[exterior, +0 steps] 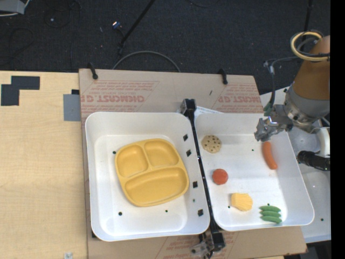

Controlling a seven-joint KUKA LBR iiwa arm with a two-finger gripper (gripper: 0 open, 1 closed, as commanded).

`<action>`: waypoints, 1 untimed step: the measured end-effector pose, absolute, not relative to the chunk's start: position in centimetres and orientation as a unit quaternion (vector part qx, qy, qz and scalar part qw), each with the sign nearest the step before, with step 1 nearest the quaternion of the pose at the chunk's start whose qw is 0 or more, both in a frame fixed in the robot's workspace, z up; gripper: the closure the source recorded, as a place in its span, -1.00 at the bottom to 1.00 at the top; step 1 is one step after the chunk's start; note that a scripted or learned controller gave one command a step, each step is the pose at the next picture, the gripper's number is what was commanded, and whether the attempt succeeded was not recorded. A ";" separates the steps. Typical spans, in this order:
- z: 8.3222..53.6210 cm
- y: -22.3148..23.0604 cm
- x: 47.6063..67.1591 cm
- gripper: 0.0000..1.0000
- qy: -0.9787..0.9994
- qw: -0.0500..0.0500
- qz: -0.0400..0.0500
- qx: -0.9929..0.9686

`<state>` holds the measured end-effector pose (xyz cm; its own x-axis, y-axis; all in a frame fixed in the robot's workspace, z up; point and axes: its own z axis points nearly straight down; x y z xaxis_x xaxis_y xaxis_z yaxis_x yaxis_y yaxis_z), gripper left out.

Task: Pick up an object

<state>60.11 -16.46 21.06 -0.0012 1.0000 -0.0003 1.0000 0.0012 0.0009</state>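
While two white bins (pixel 91 144) share the bench (pixel 38 171), the end effector's (pixel 265 131) state is unclear.

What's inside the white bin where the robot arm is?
The right bin holds a cookie, a red tomato, a yellow cheese wedge, green pea pods and a carrot. The gripper hangs over the carrot's top end, covering whatever lies beneath it.

A yellow plastic three-compartment plate (pixel 151 171) lies in the left white bin (pixel 99 144), while the gripper (pixel 265 132) hovers just above an orange carrot (pixel 269 156) in the right white bin (pixel 302 198).
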 end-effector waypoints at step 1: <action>20.6 -12.2 59.1 1.00 0.708 -0.002 -0.001 0.706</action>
<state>59.15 -12.18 20.56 -0.0025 1.0000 0.0015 1.0000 0.0025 -0.0048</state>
